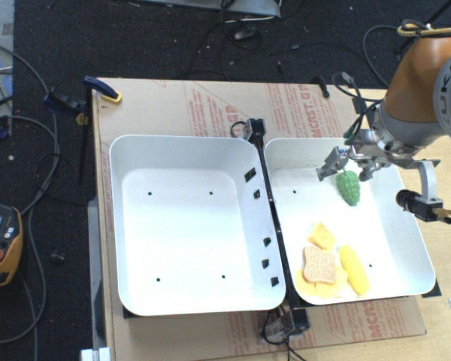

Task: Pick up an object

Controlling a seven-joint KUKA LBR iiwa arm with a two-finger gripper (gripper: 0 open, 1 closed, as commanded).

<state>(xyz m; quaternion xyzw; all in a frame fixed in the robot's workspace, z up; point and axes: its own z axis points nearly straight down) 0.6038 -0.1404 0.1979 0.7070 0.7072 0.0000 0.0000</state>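
The green knobbly object [349,187] lies in the right bin [406,232], up toward its twelve o'clock end. We judge it a light, stiff plastic toy with a bumpy, fairly grippy skin, best pinched across its narrow middle. Our claw [349,164] hangs just above it at twelve o'clock, fingers spread wide with nothing between them. Toward six o'clock sit a toast slice [320,265] and yellow pieces [352,268], all on the desk [180,111].
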